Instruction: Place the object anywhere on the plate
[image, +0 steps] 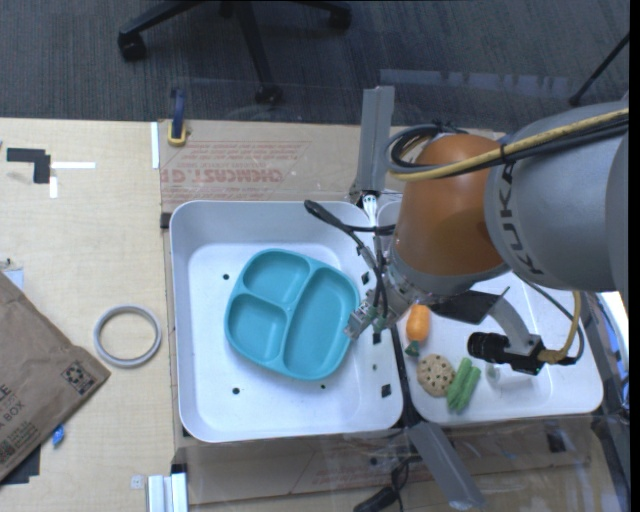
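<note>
Object for the task: we are not seeing which one it is; a small orange carrot-like piece (418, 322), a round speckled cookie (435, 373) and a green pea-pod-shaped toy (462, 385) are lying in the right white bin (560, 400), all well apart from the teal three-compartment plastic plate (290, 312) sitting in the left white bin (200, 330). We are seeing the end effector (366, 318) hanging by the plate's right rim, near the divider between bins; we cannot tell its state or whether anything is in it, too small and blurred. We are judging the risks: if something is carried, a release this close to the rim could be dropping it off the plate; if nothing is gripped, the move is achieving nothing.
</note>
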